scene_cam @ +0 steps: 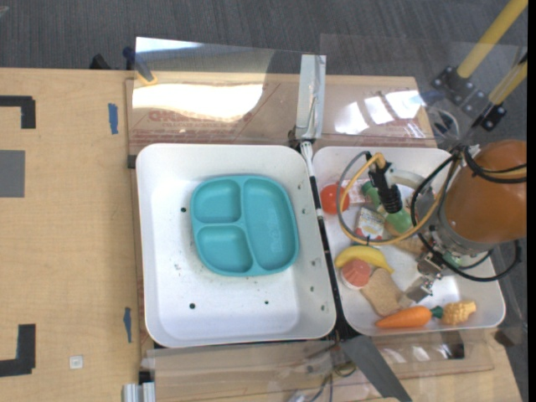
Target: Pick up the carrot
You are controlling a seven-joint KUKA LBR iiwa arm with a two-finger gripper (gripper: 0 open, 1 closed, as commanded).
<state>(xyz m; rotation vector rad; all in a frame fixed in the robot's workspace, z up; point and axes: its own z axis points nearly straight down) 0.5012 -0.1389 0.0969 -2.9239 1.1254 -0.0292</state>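
Note:
The orange carrot (404, 317) with a green tip lies along the front edge of the right bin (486, 321), pointing left. My gripper (422, 276) hangs just above and behind it, below the arm's orange band (487, 193). Its two metal fingers (416, 291) stand apart, open, with nothing between them. The lower fingertip is a short way from the carrot's thick end and does not touch it.
Around the carrot lie a yellow corn cob (459, 311), a tan bread slice (382, 292), a banana (364, 258) over a red fruit (358, 274), a tomato (332, 198) and a green piece (400, 221). A teal divided plate (244, 224) sits in the left bin (159, 249).

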